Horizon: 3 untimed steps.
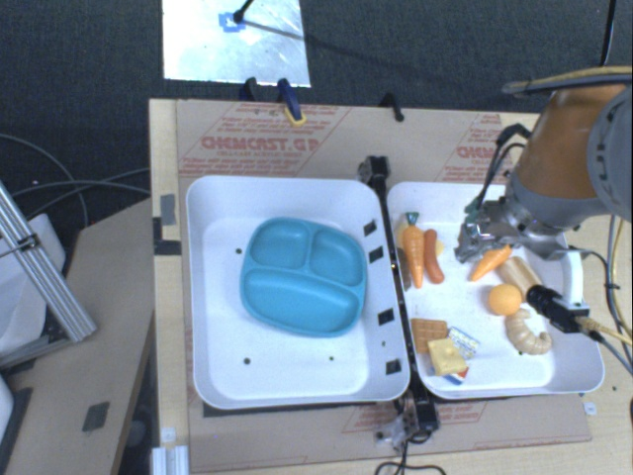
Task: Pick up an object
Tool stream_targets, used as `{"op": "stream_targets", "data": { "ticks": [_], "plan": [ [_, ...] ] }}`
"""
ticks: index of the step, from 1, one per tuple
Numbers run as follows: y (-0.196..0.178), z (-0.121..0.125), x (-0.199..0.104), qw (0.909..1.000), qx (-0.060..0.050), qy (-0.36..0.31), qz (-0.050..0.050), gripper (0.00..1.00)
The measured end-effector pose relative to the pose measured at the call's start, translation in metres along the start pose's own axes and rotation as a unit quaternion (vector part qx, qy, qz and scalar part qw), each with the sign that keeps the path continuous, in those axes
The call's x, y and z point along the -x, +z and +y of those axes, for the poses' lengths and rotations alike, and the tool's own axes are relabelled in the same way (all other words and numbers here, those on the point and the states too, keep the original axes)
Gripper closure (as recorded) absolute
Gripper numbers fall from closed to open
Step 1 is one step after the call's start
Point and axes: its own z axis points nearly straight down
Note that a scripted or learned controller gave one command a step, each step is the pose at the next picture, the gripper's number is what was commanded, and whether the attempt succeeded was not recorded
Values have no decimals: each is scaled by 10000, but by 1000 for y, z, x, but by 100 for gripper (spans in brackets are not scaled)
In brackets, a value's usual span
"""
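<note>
My gripper (477, 239) hangs low over the upper middle of the right bin (584, 364), under the grey arm with its orange band. Just below and right of it lies an orange carrot-shaped piece (492, 262), touching or nearly touching the gripper's tip. A whole carrot (412, 250) and a reddish sausage (432, 253) lie side by side at the bin's left. An orange ball (504, 299) and a tan curled pastry (528, 335) rest toward the right. A brown cracker (427, 332) and a yellow cheese block (448, 355) sit near the front.
The left bin (213, 295) holds a blue divided plate (303, 275). A black divider (388, 265) with clips runs between the bins. A black cable connector (554, 312) from the arm hangs over the right bin near the ball.
</note>
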Motion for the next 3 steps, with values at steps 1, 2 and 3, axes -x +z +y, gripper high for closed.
{"op": "stream_targets", "data": {
  "ticks": [1, 2, 3],
  "plan": [
    [-37, 2, 0, 10000, 3, -2, -1, 100],
    [-45, 13, -53, 10000, -10, -30, 13, 100],
    [-47, 34, -103, 10000, -8, -29, 15, 100]
  ]
}}
